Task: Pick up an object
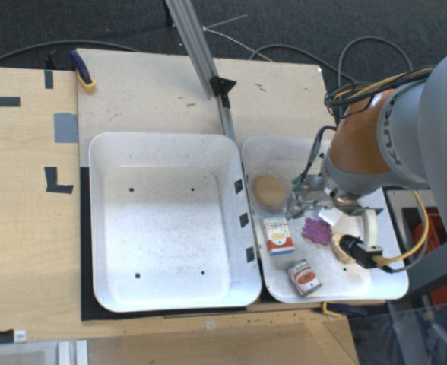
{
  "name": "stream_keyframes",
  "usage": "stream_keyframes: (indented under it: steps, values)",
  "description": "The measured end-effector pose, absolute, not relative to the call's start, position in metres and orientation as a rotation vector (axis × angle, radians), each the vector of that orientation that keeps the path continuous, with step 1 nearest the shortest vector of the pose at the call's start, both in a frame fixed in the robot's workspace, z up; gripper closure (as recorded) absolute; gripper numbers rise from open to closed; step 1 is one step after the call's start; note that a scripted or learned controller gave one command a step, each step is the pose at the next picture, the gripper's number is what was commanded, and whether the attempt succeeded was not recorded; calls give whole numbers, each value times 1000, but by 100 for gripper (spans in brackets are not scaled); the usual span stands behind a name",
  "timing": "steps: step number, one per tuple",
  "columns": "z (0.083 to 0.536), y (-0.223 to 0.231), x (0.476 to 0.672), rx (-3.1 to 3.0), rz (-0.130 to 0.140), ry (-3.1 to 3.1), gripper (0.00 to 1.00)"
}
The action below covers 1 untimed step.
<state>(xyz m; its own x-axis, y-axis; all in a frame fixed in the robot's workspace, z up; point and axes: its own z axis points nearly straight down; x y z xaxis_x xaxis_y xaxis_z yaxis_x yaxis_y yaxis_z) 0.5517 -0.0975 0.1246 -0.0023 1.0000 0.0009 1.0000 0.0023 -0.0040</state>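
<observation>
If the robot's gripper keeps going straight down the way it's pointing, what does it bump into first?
Probably the small white box with the orange label. The gripper hangs in the right bin, just above and to the right of that box, with the tan round thing at its left. Depth is hard to judge, so it could reach bare bin floor instead.

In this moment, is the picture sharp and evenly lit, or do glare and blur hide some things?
Camera view: light is even and soft, shadows faint; the left white plastic bin looks slightly overexposed; the small red-and-white carton is legible as a shape, its print blurred; the grey arm's gripper is too dark and indistinct to read.
</observation>
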Motion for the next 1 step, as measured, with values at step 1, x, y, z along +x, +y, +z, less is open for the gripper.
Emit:
stream_keyframes:
  steps: [1]
  values:
    - [167, -98, 551, -2221, -2, -2224, 100]
